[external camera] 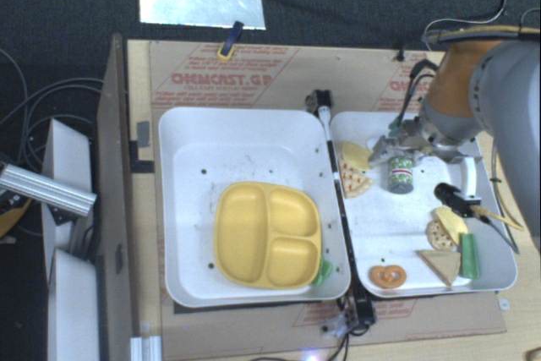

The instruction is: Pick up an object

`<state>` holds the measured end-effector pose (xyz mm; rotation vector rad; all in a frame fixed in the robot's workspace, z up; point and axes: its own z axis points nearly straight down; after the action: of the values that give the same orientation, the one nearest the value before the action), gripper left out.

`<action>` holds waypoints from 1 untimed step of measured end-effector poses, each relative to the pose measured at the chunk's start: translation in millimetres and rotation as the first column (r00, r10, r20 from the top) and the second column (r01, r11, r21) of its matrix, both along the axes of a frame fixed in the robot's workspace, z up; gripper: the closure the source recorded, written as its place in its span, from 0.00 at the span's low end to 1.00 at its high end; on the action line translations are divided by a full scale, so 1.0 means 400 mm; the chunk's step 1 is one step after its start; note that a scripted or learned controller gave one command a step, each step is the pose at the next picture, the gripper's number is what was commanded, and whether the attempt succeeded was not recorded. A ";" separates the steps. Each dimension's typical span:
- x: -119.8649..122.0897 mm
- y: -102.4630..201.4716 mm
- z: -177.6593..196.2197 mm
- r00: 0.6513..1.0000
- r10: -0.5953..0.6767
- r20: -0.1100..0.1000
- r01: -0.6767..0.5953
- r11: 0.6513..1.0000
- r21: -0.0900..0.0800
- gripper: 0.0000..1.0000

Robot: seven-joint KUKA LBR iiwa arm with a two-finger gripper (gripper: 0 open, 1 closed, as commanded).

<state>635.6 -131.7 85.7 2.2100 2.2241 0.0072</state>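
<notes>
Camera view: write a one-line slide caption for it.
Grey arm's end effector poised over a small green-labelled can in the right shallow white bin; a yellow divided plastic tray fills the left.

We count two white bins, side by side. At nine o'clock, one bin holds one yellow tray. At three o'clock, the other holds one can, one pizza slice, one cheese wedge, one pretzel, one cracker, one sandwich half and one green stick.
</notes>
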 end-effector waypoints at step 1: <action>-0.087 0.024 -0.004 1.000 -0.006 -0.009 0.006 1.000 0.001 0.00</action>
<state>600.7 -122.1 84.2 2.2219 2.2225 -0.0013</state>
